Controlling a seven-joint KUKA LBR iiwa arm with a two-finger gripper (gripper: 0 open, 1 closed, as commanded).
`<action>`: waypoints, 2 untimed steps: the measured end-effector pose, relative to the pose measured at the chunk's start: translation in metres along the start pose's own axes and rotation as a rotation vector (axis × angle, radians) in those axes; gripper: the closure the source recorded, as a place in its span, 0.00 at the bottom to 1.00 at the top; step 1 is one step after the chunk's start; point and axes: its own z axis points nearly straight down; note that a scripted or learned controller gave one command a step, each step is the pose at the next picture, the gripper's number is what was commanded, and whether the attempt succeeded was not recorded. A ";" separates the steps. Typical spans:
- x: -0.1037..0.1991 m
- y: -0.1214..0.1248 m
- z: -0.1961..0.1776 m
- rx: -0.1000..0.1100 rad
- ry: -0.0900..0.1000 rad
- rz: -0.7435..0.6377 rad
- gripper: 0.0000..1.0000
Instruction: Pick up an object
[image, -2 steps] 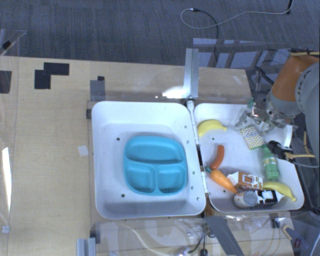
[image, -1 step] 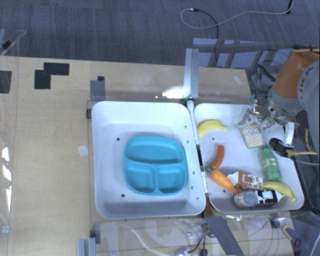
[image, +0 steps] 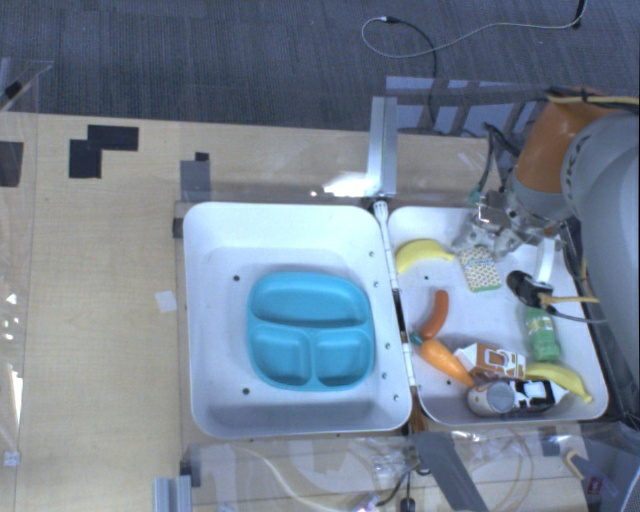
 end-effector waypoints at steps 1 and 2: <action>0.002 0.002 -0.013 -0.006 0.000 -0.005 1.00; 0.051 -0.032 -0.103 0.000 0.000 -0.192 1.00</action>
